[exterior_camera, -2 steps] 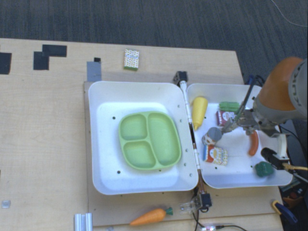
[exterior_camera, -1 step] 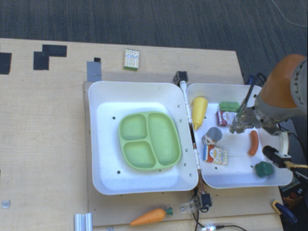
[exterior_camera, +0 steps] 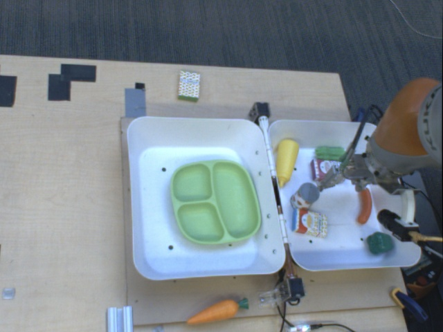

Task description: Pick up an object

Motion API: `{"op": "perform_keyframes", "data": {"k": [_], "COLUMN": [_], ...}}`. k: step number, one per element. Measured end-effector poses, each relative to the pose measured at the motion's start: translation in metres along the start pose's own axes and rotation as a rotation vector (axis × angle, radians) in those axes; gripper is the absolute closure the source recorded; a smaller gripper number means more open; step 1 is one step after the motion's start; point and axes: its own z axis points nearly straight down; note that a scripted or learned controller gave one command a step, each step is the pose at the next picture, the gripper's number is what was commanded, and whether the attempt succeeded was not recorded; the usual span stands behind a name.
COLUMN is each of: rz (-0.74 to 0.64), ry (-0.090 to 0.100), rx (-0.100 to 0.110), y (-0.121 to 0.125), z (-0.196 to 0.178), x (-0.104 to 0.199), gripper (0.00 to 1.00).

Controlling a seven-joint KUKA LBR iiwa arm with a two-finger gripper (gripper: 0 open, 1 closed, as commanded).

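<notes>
My gripper point(exterior_camera: 331, 179) hangs over the right bin point(exterior_camera: 346, 260) at the frame's right; I cannot tell how it is set. Beneath it lie one yellow bottle point(exterior_camera: 286, 156), one green packet point(exterior_camera: 329, 153), one orange sausage point(exterior_camera: 364, 207), one green lump point(exterior_camera: 378, 243) and one printed pouch point(exterior_camera: 311, 222). The left bin point(exterior_camera: 149, 185) holds one green three-compartment plate point(exterior_camera: 215, 201). One toy carrot point(exterior_camera: 216, 311) lies at the bottom edge.

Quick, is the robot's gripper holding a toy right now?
Gripper: cannot be told; it is over the right bin, near the green packet.
</notes>
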Motion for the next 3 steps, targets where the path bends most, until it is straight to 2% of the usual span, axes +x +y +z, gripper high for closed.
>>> {"op": "perform_keyframes", "data": {"k": [1, 2, 3], "rz": [0.004, 0.003, -0.001], "ry": [0.001, 0.000, 0.001], "rx": [0.007, 0.001, 0.010], "y": [-0.062, -0.059, 0.009], "z": [0.021, 0.009, -0.047], "x": [0.047, 0.047, 0.003], "gripper": [0.00, 1.00, 1.00]}}
